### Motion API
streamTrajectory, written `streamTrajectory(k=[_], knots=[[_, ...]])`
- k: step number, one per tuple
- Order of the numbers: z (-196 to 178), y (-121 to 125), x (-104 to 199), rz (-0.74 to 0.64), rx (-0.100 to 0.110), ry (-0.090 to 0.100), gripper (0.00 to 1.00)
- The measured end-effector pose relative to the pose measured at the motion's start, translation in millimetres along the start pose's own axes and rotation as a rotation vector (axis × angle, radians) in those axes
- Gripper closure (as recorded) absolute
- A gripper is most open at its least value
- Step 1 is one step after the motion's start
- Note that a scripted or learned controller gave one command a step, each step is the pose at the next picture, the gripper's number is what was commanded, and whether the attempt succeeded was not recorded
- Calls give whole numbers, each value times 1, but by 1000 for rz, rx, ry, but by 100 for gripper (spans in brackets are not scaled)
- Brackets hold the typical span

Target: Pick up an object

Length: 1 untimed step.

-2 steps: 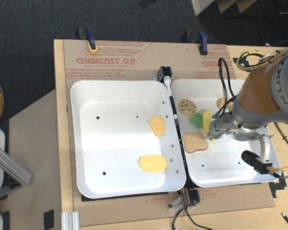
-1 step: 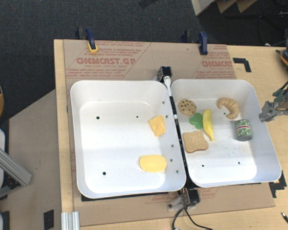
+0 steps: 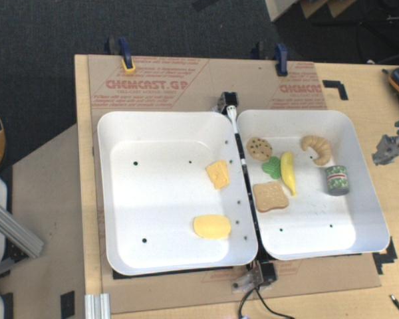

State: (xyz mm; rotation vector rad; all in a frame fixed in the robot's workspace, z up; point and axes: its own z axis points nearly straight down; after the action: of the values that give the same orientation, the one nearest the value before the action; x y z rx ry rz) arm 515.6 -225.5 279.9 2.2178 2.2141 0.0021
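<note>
The grey two-finger gripper (image 3: 388, 149) hangs at the bench edge, just outside the outer wall of the right-hand shallow white bin (image 3: 370, 198). It carries nothing, and whether it is released or clenched cannot be told at this size. No object has been chosen yet, so the pick looks not yet begun. Nearest to the gripper, just inside that wall, stands a small green-labelled tin can (image 3: 337, 179), with a tan toy croissant (image 3: 317, 149) beside it. Both are loose and apart, probably the easiest targets. Farther from the gripper, a yellow toy banana (image 3: 288, 172), a green leafy piece (image 3: 272, 167), a round chocolate-chip cookie (image 3: 259, 148) and a brown bread slice (image 3: 270, 196) crowd together. Farthest, in the left-hand white bin (image 3: 105, 178), lie a yellow cheese wedge (image 3: 218, 175) and a yellow oval toy (image 3: 212, 226).
</note>
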Motion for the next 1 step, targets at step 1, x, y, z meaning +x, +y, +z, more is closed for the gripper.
streamTrajectory(k=[1], knots=[[-20, -23, 1, -1, 2, 2, 100]])
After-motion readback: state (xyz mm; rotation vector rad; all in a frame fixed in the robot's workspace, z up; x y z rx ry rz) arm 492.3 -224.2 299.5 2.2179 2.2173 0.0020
